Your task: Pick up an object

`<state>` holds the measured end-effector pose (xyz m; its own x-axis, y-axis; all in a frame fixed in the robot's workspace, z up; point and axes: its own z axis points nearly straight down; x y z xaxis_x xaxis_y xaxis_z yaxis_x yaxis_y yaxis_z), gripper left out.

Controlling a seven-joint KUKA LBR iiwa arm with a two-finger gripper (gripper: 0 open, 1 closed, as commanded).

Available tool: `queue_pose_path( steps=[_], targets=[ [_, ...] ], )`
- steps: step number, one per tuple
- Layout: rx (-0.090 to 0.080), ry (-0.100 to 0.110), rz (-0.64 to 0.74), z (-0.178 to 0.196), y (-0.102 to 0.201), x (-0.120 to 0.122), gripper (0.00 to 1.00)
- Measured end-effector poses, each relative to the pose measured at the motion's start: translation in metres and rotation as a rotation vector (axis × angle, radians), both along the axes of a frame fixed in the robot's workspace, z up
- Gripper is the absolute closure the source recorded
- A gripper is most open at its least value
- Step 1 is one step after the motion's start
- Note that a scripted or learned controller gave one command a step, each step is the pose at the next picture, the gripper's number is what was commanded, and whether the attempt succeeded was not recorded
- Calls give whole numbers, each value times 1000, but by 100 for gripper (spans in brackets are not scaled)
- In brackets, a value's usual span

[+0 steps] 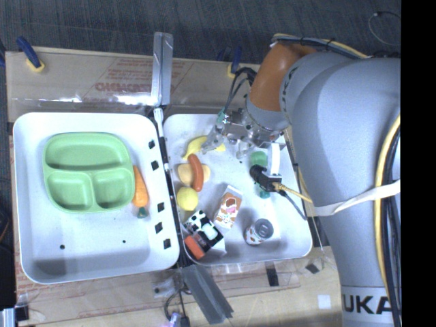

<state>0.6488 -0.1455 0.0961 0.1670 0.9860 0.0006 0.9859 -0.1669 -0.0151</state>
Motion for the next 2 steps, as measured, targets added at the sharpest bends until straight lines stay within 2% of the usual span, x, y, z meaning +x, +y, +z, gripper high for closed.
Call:
queue_pose_path(
  steps=[1, 2],
  targets=[
    [0, 5, 7, 7, 1, 0, 100],
    [0, 10, 13, 15, 2, 0, 100]
  ],
)
